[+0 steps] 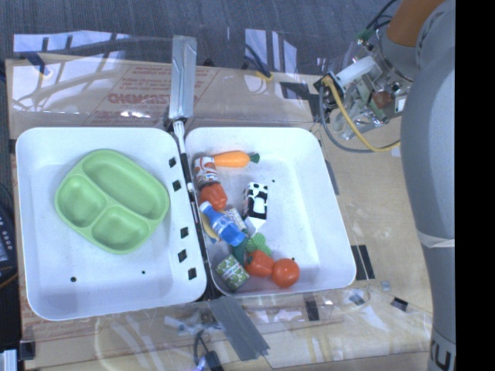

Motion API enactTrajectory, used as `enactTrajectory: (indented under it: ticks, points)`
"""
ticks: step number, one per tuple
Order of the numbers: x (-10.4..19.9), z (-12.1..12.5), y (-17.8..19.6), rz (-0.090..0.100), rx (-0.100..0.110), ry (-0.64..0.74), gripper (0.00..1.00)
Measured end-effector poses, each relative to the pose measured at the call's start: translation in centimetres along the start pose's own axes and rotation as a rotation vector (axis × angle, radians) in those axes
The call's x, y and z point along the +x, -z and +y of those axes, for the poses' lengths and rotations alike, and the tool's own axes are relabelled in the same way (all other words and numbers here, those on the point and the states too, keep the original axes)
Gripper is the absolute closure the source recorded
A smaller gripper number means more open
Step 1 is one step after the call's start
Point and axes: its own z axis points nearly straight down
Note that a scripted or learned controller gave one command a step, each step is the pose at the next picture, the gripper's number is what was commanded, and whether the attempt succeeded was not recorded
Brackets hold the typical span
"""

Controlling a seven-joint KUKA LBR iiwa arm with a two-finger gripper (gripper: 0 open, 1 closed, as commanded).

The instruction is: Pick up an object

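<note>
Scene: a slanted overhead view of two shallow white bins side by side on a bench.
Left bin [46, 284]: holds a green divided plate [112, 200].
Right bin [329, 230]: toys crowd its left wall and near corner, among them a toy carrot [230, 159], a black-and-white block [257, 200], a blue-and-white bottle [224, 224] and a red tomato [285, 272].
Gripper [363, 99]: sits above the bench beyond the right bin's far right corner, outside the bin, amid yellow cables; grip state cannot be told from here.
Key relation: every toy lies toward the viewer and to the left of the gripper; the carrot looks nearest, its long axis running left to right.
Task stage: nothing appears picked up yet.
</note>
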Motion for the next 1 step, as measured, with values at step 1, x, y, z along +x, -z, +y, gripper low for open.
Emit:
enactTrajectory:
  ticks: [1]
  points:
    - [-0.13,-0.27,-12.77,-0.009,0.005,-0.048,1.00]
